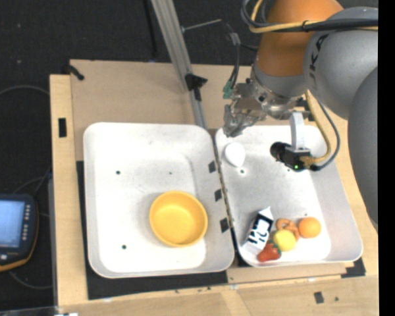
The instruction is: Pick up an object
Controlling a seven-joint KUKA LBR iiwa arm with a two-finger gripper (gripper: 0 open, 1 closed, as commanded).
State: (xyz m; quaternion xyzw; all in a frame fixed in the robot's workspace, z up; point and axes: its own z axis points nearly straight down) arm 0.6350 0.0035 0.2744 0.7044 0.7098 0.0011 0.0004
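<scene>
Robot arm, seen from above. The large rounded link (345, 58) is smooth matte grey, curving like a thick tube. Next to it sits a glossy orange dome-shaped band (293, 28), the widest coloured part of the arm. Thin cables, one pale yellow and others dark, loop over the top of the orange band (270, 5). Below the band a grey metal wrist block (266, 97) carries small fittings and a short green-tipped connector. The two-finger gripper (234, 127) is a narrow grey metal piece. A small black cylindrical unit (286, 153), fixed on a white bracket, trails a black cable.
</scene>
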